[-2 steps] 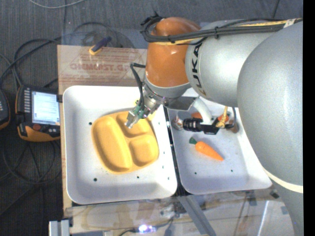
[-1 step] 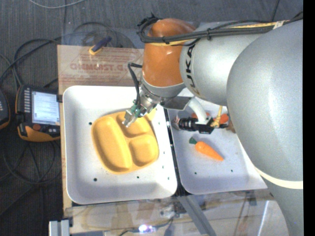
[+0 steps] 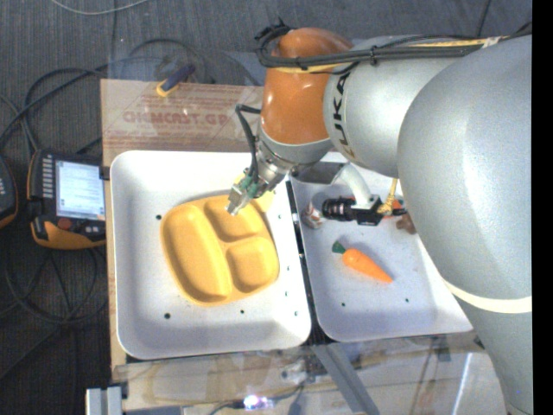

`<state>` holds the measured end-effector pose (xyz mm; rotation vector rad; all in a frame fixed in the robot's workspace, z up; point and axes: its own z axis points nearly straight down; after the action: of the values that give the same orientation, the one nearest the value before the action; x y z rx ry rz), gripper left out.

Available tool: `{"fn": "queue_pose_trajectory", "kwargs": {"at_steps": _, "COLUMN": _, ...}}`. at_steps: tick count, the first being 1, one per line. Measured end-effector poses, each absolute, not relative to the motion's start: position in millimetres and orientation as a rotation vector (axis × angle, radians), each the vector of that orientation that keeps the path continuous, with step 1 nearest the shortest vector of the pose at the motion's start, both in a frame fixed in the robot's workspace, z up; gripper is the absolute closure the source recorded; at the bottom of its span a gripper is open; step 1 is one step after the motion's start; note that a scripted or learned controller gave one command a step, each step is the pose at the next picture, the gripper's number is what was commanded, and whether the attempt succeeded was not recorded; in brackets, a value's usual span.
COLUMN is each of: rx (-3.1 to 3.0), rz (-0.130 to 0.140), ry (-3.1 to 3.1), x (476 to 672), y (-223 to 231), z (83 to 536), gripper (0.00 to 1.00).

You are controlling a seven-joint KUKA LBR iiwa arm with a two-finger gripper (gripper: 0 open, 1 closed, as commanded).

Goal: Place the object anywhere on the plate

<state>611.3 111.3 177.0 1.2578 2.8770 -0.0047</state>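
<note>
A yellow plate [image 3: 220, 249] with three compartments lies in the left white bin [image 3: 138, 232]. My gripper [image 3: 239, 199] hangs over the plate's far right rim, reaching down from the orange wrist band. I see nothing clearly held at its tip. An orange toy carrot [image 3: 365, 264] with a green top lies in the right bin [image 3: 389, 309], well apart from the gripper.
A small pale-brown object [image 3: 313, 219] sits at the right bin's left wall. The grey arm covers the right bin's far side. A handheld pendant [image 3: 73, 193] and cables lie on the floor to the left. A cardboard sheet [image 3: 173, 119] lies behind the bins.
</note>
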Motion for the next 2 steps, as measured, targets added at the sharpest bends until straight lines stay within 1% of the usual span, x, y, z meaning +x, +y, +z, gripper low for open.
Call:
{"fn": "queue_pose_trajectory", "kwargs": {"at_steps": 1, "rx": 1.14, "rz": -0.005, "ry": 2.924, "x": 623.5, "y": 121, "z": 174, "gripper": 1.0}}
{"fn": "queue_pose_trajectory", "kwargs": {"at_steps": 2, "rx": 0.911, "rz": -0.004, "ry": 3.005, "x": 589.8, "y": 96, "z": 212, "gripper": 1.0}}
